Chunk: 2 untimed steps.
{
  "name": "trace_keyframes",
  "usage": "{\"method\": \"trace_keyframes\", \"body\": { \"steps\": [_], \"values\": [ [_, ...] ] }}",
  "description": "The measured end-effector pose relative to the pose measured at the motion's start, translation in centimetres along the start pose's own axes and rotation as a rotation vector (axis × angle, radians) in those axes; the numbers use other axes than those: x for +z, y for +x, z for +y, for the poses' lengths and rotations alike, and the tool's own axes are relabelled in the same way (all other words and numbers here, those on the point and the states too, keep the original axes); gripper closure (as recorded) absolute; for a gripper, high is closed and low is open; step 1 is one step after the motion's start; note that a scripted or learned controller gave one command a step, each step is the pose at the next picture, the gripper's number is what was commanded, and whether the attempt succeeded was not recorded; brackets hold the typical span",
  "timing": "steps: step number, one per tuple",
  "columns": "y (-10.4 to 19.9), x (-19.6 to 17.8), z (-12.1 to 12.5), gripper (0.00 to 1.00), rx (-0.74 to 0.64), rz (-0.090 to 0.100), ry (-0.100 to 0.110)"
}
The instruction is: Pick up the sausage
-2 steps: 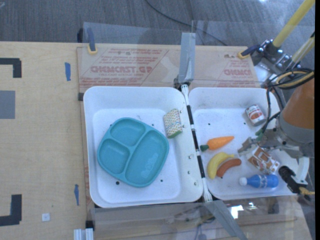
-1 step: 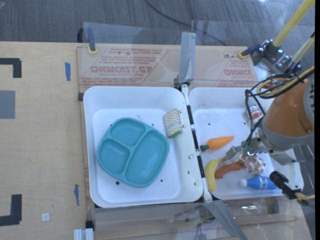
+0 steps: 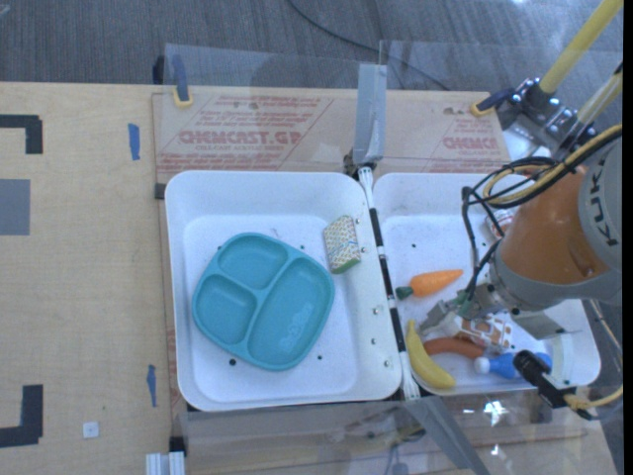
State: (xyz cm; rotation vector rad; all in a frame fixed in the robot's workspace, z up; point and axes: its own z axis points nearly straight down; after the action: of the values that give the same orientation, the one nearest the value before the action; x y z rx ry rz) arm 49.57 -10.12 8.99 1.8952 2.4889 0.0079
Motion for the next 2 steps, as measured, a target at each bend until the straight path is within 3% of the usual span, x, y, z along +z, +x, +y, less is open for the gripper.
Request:
{"method": "trace_keyframes", "body": {
  "steps": [1, 2],
  "values": [
    [-0.5, 0.0, -1.3, 0.0, -0.186, 0.001, -0.004],
    [-0.9, -1.0, -1.3, 1.0, -0.178, -0.001, -0.007]
  ]
}}
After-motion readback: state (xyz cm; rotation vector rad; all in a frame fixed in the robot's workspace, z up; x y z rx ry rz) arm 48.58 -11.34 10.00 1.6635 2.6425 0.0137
